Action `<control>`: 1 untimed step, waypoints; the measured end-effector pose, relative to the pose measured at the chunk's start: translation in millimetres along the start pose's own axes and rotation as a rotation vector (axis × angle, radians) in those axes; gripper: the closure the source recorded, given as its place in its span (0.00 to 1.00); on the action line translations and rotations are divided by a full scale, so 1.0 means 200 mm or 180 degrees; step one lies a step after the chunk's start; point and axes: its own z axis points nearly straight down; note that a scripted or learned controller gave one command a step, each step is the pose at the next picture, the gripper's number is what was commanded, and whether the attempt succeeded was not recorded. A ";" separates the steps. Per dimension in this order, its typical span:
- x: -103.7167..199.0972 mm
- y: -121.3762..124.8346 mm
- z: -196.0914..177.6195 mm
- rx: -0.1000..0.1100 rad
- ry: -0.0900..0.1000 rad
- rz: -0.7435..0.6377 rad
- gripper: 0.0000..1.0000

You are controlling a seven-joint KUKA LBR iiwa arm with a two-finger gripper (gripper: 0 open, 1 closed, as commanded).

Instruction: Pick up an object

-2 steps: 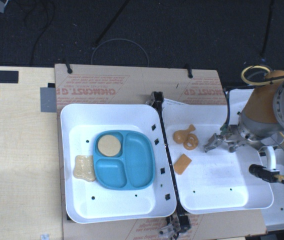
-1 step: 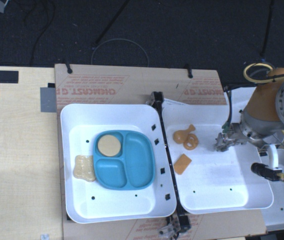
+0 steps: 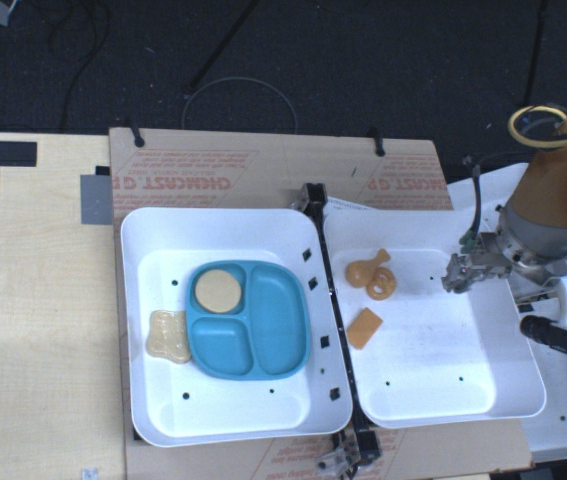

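Note:
In the right bin (image 3: 433, 388) lie a tan pretzel-shaped piece (image 3: 373, 274) and a small orange block (image 3: 364, 327), both toward the bin's left side. My gripper (image 3: 460, 276) hangs at the right bin's right edge, well right of those pieces, with nothing visible between its fingers. The left bin (image 3: 163, 248) holds a blue divided tray (image 3: 273, 338) with a round tan cookie (image 3: 217, 290) in its upper-left compartment. A pale yellow slice (image 3: 169, 336) lies beside the tray's left edge.
The grey arm with its orange band (image 3: 548, 193) comes in from the right above the bin's rim. A cardboard sheet (image 3: 263, 173) lies under both bins. A black divider clamp (image 3: 328, 298) runs between them.

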 end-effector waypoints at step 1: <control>0.05 0.02 -0.27 -0.0003 0.0000 -0.0021 1.00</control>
